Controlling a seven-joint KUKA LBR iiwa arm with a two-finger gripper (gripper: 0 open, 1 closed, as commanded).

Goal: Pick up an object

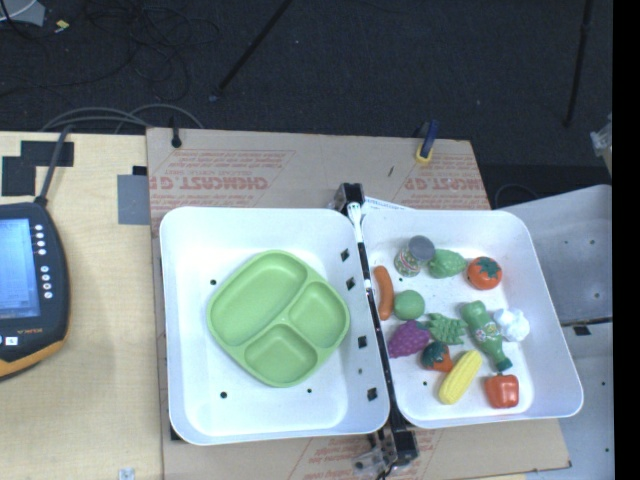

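Evidently staged for picking: toy food crowds the right bin [545,388], corn cob [459,377] near its front edge, tomato [484,272] further back, purple grapes [408,339] beside the divider. Green divided plate [279,317] sits alone in the left bin [190,368]. Middle pieces overlap, outlines hard to separate. State of the fingers: cannot tell.
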